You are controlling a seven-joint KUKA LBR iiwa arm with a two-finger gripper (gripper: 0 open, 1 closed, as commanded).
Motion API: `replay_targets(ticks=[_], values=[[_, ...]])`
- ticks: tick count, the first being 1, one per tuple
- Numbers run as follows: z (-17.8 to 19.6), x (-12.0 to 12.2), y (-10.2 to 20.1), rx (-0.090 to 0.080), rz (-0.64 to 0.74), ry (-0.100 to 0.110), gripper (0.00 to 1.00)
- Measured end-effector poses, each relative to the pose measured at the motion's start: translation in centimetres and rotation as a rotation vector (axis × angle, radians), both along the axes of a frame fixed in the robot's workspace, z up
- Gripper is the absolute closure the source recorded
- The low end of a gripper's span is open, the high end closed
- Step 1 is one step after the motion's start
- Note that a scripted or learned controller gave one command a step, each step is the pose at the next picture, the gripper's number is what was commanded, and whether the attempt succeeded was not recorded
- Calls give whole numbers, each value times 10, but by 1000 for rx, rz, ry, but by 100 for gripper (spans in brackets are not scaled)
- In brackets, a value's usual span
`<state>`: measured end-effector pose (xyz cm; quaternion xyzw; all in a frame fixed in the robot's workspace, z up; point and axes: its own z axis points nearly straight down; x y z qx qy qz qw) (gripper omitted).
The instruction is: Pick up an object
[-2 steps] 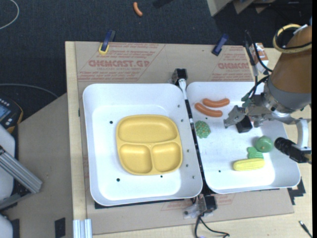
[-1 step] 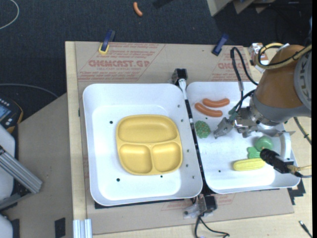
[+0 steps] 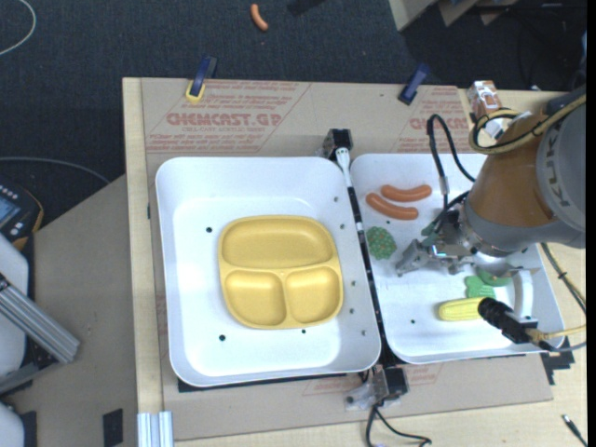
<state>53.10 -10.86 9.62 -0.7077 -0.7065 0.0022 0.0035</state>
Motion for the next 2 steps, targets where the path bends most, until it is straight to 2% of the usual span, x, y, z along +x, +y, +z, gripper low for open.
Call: replay_targets(ticks=[1,2], values=[[-13,-1,1,0,1,-3,0],[-1,0,0,-1,-1,-7,100]])
